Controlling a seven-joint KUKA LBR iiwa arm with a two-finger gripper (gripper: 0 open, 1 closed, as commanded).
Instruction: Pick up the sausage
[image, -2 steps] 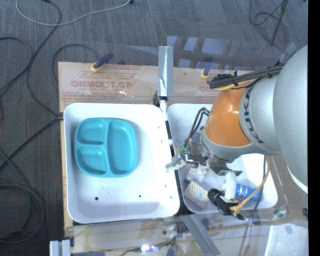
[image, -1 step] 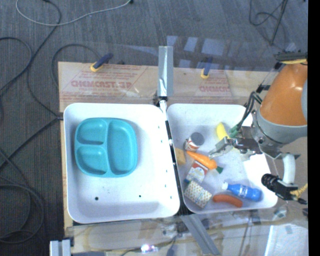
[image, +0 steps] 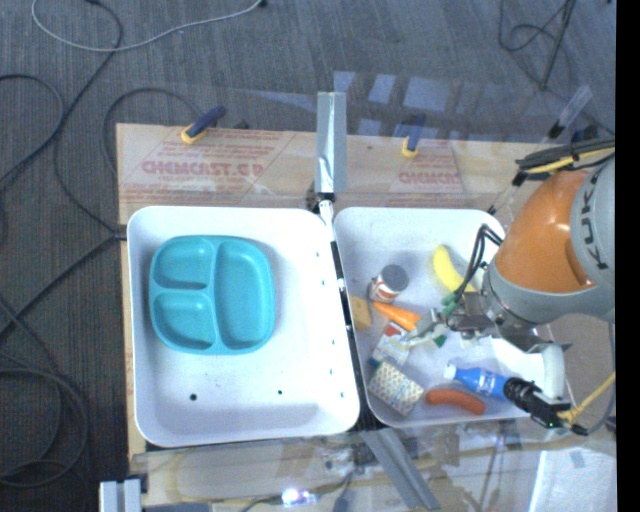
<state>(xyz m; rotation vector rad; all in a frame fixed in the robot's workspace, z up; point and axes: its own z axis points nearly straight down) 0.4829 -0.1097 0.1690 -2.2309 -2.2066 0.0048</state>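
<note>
The sausage (image: 455, 400), reddish-brown and short, lies flat near the front edge of the right bin (image: 420, 225), just below a blue bottle (image: 480, 381). My gripper (image: 447, 326) hangs over the middle of this bin, up and slightly left of the sausage and apart from it. It sits among clutter, close to an orange carrot-like piece (image: 396, 315). The grey arm with its orange band (image: 543, 245) reaches in from the right and hides the bin's right side.
A yellow banana (image: 444, 267) and a small can (image: 386, 286) lie toward the back of the right bin. A patterned box (image: 394, 386) sits left of the sausage. The left bin (image: 240, 400) holds a blue divided plate (image: 213, 293).
</note>
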